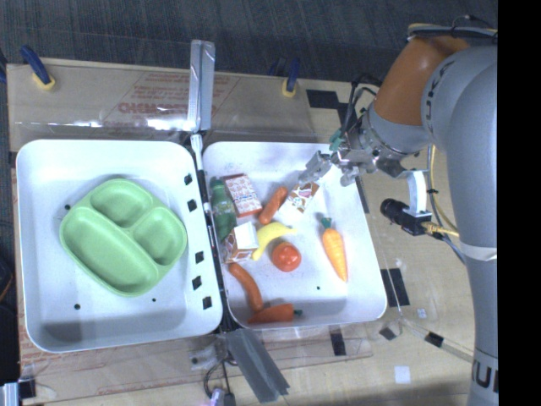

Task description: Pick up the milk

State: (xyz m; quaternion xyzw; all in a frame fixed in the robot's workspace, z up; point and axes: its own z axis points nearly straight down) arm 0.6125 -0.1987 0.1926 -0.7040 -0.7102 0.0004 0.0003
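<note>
A small white carton with brown print [303, 197], which looks like the milk, lies tilted in the upper middle of the right bin [359, 299]. It sits between an orange carrot piece [272, 205] and the bin's right wall. My gripper [325, 167] hangs at the bin's upper right, just above and to the right of this carton, and its tip comes down to the carton's top edge. Whether it touches the carton is unclear. A second carton, red and white [241, 194], lies further left in the same bin.
The right bin also holds a carrot [335, 250], a tomato [286, 256], a banana [269, 236], a green vegetable [222, 210], a white box [245, 238] and sausages [246, 284]. In the left bin [51, 311] rests a green divided plate [125, 235].
</note>
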